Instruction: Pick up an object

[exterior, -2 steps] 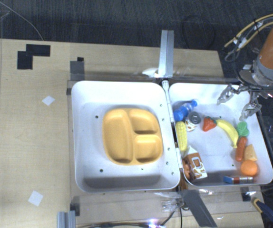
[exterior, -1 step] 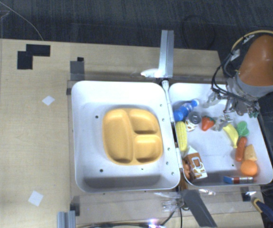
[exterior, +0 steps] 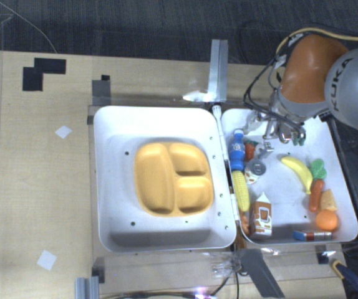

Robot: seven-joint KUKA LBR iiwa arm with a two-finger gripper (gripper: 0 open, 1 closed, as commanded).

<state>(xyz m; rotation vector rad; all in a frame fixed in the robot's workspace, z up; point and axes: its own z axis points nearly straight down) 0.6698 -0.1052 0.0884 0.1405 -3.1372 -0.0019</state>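
wooden bench, two white bins (exterior: 104, 167); gripper (exterior: 277, 131) low over right bin near blue bottle (exterior: 236, 149), finger state can't tell.

1. Left bin (exterior: 104, 167): holds a yellow sectioned tray (exterior: 173, 178), lying flat.
2. Right bin (exterior: 344, 185): banana (exterior: 298, 170), blue bottle (exterior: 236, 149), corn cob (exterior: 241, 190), carton (exterior: 261, 215), orange (exterior: 327, 220).
3. End effector (exterior: 272, 131): low over the right bin's far end, near the blue bottle.
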